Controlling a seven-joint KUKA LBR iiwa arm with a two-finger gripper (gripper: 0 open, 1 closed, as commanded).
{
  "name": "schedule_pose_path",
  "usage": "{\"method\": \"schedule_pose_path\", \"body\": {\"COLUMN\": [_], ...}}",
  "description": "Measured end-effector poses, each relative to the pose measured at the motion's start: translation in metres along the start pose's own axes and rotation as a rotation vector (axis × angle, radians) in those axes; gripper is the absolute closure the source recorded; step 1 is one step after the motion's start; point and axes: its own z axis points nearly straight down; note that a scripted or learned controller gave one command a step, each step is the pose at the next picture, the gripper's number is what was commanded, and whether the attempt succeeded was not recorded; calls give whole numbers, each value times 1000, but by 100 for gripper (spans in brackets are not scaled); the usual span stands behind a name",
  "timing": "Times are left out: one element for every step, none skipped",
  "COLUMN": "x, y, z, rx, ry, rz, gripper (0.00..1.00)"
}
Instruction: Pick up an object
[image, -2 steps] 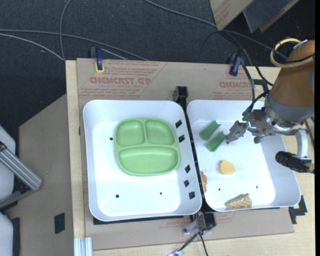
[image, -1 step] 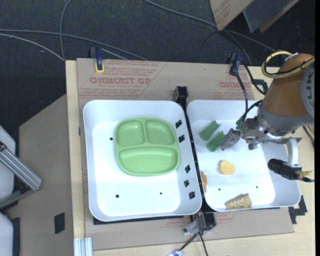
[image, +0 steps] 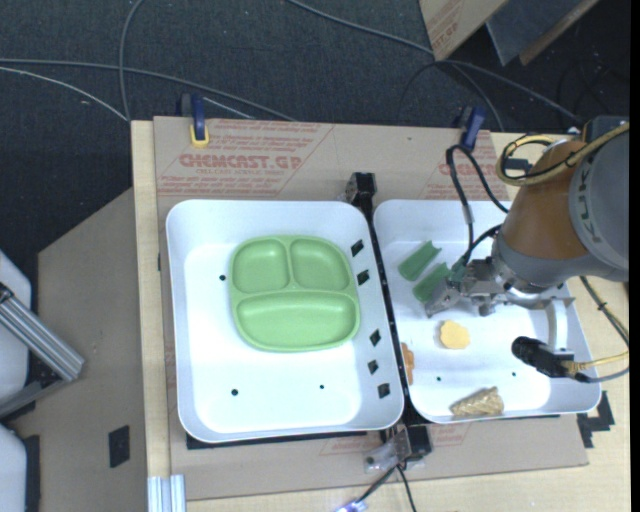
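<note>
Green blocks (image: 424, 270) lie in the right bin (image: 420, 390), long axes slanting up to the right. Gripper (image: 447, 296) sits against the lower one; its grip cannot be made out. Nearby: yellow disc (image: 455, 336), tan piece (image: 477, 403). Left bin (image: 200, 380) holds a green divided plate (image: 294, 293).

Looks like a robotics lab: loose cables (image: 120, 60) over dark carpet (image: 60, 150), clamps (image: 199, 118) pinning a board (image: 260, 155), aluminium framing (image: 35, 330) alongside.

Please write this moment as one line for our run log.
arm: over right white bin | gripper: by green rectangular blocks, grasp not visible | loose: round yellow piece, tan crumbly piece | left white bin: green divided plate
</note>
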Motion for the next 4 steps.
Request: {"method": "schedule_pose_path", "body": {"x": [0,0,-6,-6], "y": [2,7,3,4], "z": [-15,-79,-140,-171], "rx": [-7,-15,-15,-13], "ry": [-1,-4,-5,-4], "rz": [1,-2,-1,-1], "gripper": [100,100,100,100]}}
